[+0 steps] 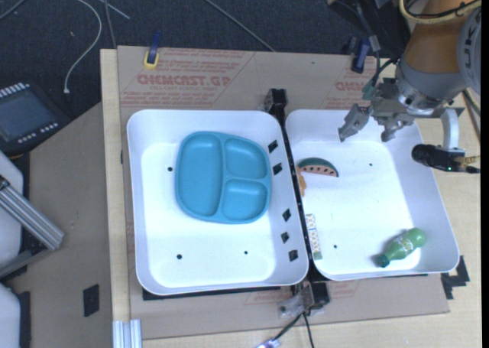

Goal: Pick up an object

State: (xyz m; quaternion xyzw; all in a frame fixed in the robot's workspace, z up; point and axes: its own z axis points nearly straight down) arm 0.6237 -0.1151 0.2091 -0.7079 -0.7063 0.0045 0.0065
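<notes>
The right bin (428, 186) has wide bare floor across its middle. A watermelon slice (318, 168) lies near the left wall, and a green bottle (401, 246) sits in the near right corner, close to the rim. The tool (370, 126) hangs over the far edge, fingers seemingly spread. In the left bin (153, 247), a blue divided plate (223, 177) takes the centre, with bare floor along the near side.

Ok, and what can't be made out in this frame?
- Small item at the right bin's left wall, beside the watermelon slice: too small to identify.
- Label strip along that wall: print too small to read.
- Green bottle: label blurred.
- Arm above the orange band: cut off by the top right edge.
- Pincer: open, fingertip detail blurred.
</notes>
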